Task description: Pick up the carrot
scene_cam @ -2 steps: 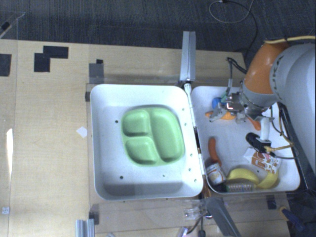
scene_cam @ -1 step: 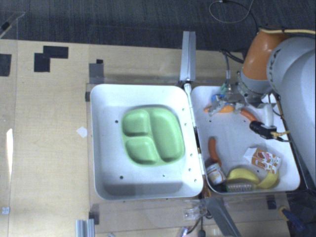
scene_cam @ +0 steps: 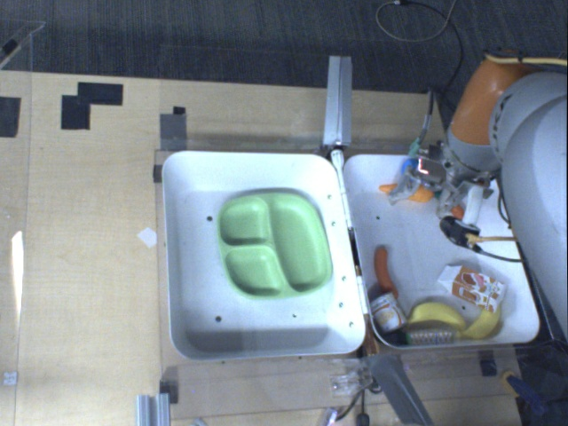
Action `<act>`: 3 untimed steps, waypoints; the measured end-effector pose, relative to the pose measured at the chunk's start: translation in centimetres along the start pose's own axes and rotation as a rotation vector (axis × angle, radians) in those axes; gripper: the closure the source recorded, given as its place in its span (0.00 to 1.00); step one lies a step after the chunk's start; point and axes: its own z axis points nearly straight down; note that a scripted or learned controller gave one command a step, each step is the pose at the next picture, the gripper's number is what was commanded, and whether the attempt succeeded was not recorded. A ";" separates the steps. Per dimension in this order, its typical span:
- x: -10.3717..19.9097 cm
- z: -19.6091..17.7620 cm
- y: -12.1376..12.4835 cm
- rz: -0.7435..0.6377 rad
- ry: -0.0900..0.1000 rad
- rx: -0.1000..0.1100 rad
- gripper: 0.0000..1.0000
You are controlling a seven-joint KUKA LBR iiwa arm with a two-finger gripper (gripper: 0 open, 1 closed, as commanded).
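The gripper (scene_cam: pixel 435 187) is down in the right bin (scene_cam: pixel 404 264) at about 1 o'clock, and the carrot (scene_cam: pixel 401 189) is right there at its tip, touching or nearly so; can't tell how far the gripper is open or whether it actually has the carrot. Around 6 o'clock in that bin there's a banana (scene_cam: pixel 453 316), a small carton (scene_cam: pixel 477 288) and a red sausage thing (scene_cam: pixel 383 269). The left bin (scene_cam: pixel 191 238) holds a green divided tray (scene_cam: pixel 273 242)
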 end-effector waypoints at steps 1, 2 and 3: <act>-3.6 -4.1 1.6 -0.211 -0.008 -0.040 0.00; -0.2 -0.2 -0.8 -0.385 -0.010 -0.044 0.00; -4.4 -0.3 1.7 -0.170 0.016 0.009 0.00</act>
